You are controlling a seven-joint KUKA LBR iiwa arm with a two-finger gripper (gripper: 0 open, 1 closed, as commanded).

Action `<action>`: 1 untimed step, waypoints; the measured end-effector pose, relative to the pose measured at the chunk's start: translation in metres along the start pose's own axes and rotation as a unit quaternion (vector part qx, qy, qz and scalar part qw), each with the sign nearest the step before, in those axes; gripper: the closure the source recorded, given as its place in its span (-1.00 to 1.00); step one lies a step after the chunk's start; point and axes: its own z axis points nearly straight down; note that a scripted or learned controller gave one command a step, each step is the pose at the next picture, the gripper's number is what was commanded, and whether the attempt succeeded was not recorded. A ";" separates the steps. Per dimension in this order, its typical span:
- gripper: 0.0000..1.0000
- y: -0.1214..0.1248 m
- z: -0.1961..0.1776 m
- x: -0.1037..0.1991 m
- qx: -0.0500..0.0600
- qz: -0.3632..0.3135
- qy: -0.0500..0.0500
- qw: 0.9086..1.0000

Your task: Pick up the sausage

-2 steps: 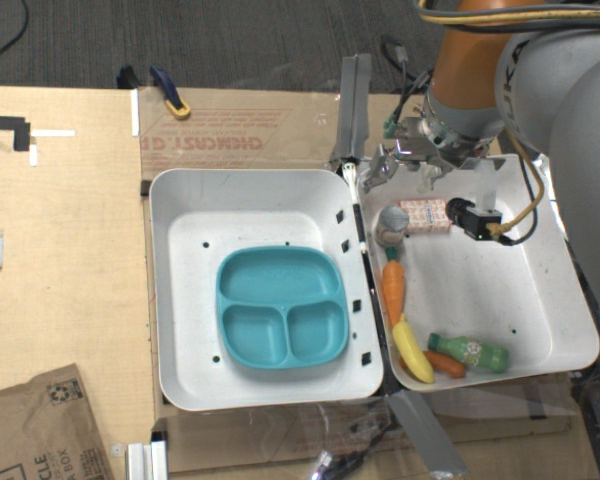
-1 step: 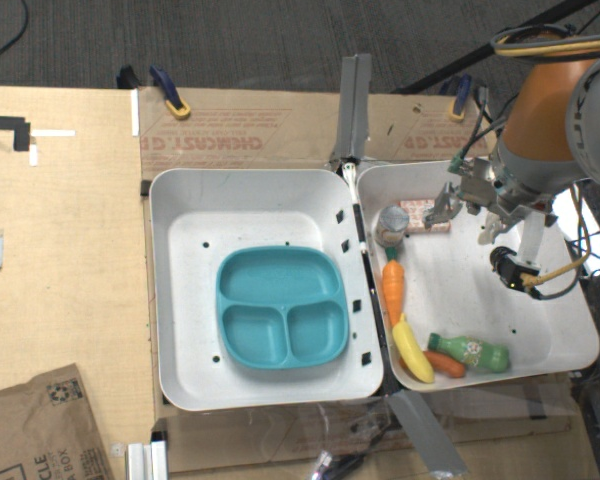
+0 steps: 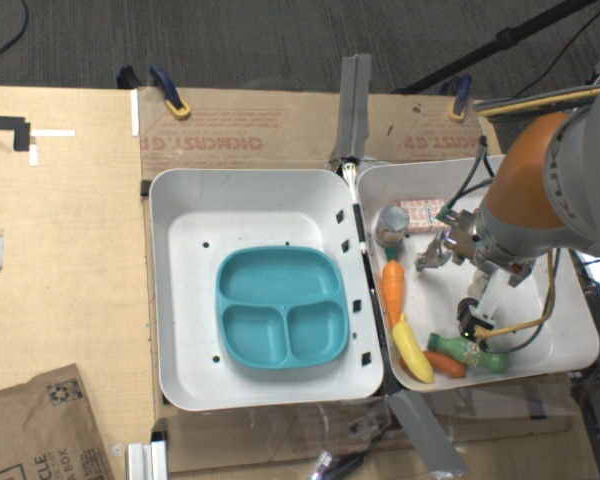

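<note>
The sausage (image 3: 446,365), a short orange-red piece, lies near the front wall of the right bin (image 3: 570,343). It rests between a yellow banana (image 3: 412,352) and a green toy vegetable (image 3: 477,356), touching both. My gripper (image 3: 432,251) hangs over the middle of the right bin, well behind the sausage and apart from it. It points left toward the carrot (image 3: 392,282). Nothing shows in the gripper.
A grey cup (image 3: 391,224) and a pink packet (image 3: 420,213) sit at the back of the right bin. The left bin (image 3: 180,268) holds a teal divided plate (image 3: 282,307). Cardboard lies behind the bins and wooden bench to the left.
</note>
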 end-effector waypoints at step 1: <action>-1.00 -0.056 -0.084 -0.014 0.006 0.123 -0.005 0.992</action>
